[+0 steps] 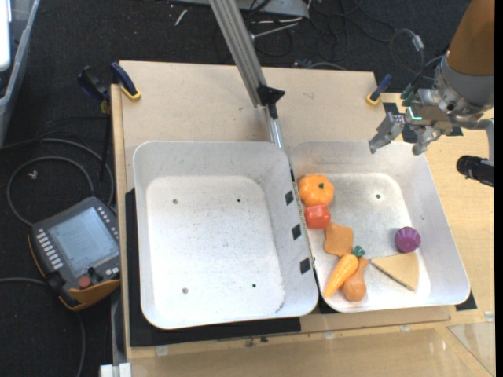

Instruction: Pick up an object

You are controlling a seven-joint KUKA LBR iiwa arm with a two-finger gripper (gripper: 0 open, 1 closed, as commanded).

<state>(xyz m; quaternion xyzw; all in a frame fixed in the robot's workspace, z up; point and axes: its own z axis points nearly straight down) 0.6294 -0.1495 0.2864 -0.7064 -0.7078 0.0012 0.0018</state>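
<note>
The right bin (440, 234) holds several toy foods. An orange pumpkin-like fruit (315, 188) lies at its upper left, with a red block (317, 216) just below it. Under those sit a flat orange piece (339, 239), a carrot (343, 272) and a small orange ball (354, 290). A purple round piece (407, 239) and a tan cheese wedge (398, 271) lie to the right. My gripper (402, 139) hangs open above the far rim of the right bin, with nothing between its fingers (383, 138), well apart from every object.
The left bin (149, 210) stands beside the right one, sharing a raised middle edge. A slanted metal pole (240, 42) rises from the bench behind the bins. Clamps (126, 82) sit at the bench's far corners. A teach pendant (77, 246) lies on the floor at left.
</note>
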